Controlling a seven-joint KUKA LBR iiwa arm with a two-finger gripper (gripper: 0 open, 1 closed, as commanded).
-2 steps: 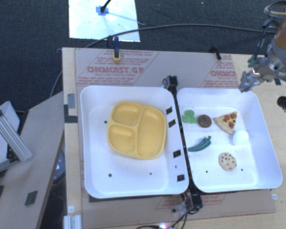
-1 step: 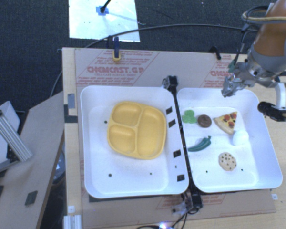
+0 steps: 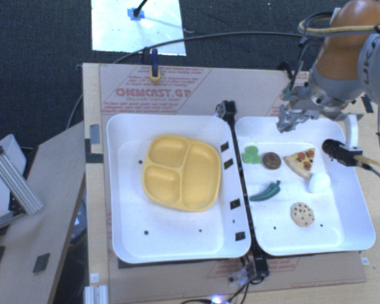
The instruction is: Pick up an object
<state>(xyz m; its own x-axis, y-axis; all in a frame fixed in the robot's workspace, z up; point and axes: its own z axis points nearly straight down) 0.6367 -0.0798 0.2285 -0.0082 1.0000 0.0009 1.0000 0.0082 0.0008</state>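
Cookie [image 3: 302, 214] — well below pincer [image 3: 288, 124]

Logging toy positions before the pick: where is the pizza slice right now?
The pizza slice lies in the right bin, toward its far side, between the brown round cookie on its left and the white egg just nearer the camera.

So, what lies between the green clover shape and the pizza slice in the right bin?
In the camera view, a brown round cookie lies between the green clover shape and the pizza slice.
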